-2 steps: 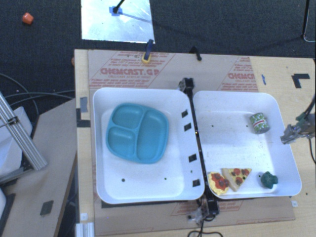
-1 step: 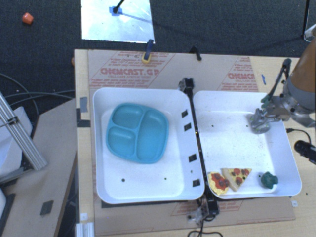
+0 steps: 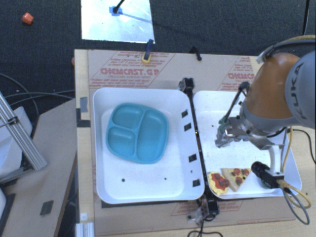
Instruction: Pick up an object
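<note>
Dark carpet around the bench (image 3: pixel 128 68), two white bins on it. Left bin (image 3: pixel 148 186) has a blue divided plate (image 3: pixel 137 132) lying flat near its middle. Right bin (image 3: pixel 212 107) has the toy pizza slices (image 3: pixel 236 174) in its near-left corner, close against the wall by the divider. From here I see the gripper (image 3: pixel 223 137) over the bare floor of the right bin, near the pizza slices but apart from them. Can't tell whether the claw is apart or together.

Right bin (image 3: pixel 213 111) bare around toy pizza (image 3: pixel 228 179)
</note>
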Controlling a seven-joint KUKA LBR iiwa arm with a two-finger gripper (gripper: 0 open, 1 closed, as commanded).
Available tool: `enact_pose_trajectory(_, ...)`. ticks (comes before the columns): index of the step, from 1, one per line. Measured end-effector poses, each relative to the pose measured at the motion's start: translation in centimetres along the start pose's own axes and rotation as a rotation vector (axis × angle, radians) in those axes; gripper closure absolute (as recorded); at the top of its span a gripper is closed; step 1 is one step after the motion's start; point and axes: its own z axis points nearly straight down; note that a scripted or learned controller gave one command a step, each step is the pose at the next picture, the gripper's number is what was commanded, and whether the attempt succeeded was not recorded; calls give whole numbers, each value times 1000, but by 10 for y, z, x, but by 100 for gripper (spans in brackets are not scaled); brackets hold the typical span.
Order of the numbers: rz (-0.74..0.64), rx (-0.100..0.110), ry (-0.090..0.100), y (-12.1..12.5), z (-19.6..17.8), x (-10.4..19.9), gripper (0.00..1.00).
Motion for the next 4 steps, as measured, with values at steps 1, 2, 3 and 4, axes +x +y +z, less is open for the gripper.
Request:
enact_pose_trajectory(1,2,-4,-3,8,21,79,100)
enact_pose_trajectory(2,9,-14,-7,101,18,51,100)
enact_pose_trajectory(3,7,-12,-5,150,18,76,100)
enact_pose_trajectory(4,4,-8,-3,144,19,134,100)
